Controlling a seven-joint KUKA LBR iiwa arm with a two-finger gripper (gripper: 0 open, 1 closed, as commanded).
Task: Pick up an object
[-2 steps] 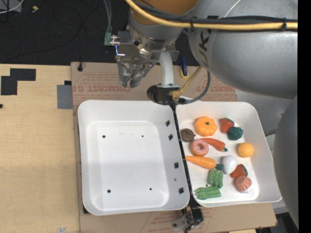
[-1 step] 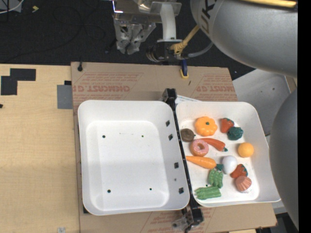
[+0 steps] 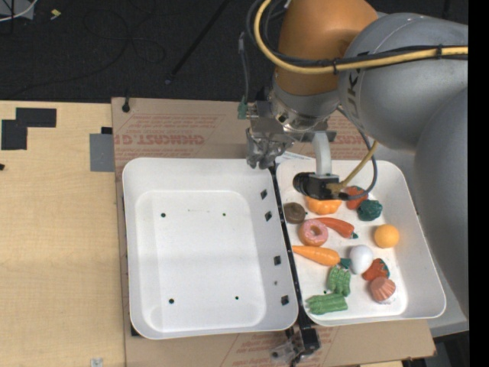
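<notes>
- Task items: no object is lifted. All candidates lie in the right bin [image 3: 417, 275], in the right half of the frame.
- Nearest to the tool are the brown round piece [image 3: 294, 212], close to the bin's left wall, and the orange piece [image 3: 322, 205] just right of it.
- Gripper [image 3: 261, 159]: it hangs at upper centre, over the top end of the divide between the two bins, apart from every item. Whether it is spread or pressed together cannot be told from this angle, and nothing shows between its tips.
- Step in hand, as judged: approach, before any grasp. The next move calls for a shift down-frame and to the right over one chosen item, then a descent clear of the bin wall.
- Risk, as judged: the items sit close together, so a neighbour may be nudged.
- Right bin, further contents:
  - mid-bin: pink doughnut [image 3: 313, 232], red pepper [image 3: 337, 225], orange carrot [image 3: 316, 255]
  - upper right: dark green piece [image 3: 370, 209], orange ball [image 3: 386, 236]
  - lower part: white egg [image 3: 361, 258], two green vegetables [image 3: 339, 280] [image 3: 327, 304], two red pieces [image 3: 376, 268] [image 3: 383, 289]
- Left bin [image 3: 199, 258]: bare white floor with a few small dark dots.
</notes>
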